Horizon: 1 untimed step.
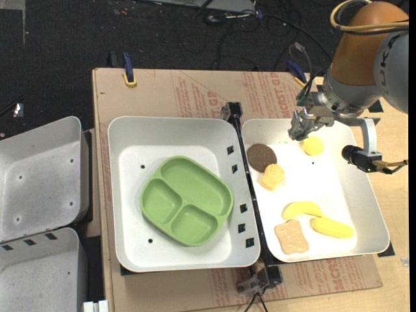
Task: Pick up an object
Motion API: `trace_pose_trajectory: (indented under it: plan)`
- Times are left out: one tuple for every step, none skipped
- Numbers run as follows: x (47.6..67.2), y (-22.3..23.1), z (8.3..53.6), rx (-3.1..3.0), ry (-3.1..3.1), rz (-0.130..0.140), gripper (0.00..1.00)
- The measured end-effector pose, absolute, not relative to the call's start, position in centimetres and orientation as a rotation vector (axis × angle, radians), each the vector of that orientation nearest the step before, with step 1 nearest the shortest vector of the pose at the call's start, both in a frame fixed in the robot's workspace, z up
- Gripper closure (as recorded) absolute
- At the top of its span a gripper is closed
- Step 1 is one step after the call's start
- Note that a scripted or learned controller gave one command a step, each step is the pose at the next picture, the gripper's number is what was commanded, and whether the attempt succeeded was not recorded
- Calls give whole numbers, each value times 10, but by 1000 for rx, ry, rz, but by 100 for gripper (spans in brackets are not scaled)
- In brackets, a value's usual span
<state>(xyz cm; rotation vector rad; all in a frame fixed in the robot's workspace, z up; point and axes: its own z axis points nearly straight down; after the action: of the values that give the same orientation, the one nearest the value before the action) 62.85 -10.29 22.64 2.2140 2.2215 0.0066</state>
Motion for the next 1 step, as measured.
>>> trace_pose_trajectory:
  plan:
    - [630, -103, 269, 2215, 2221, 6, 100]
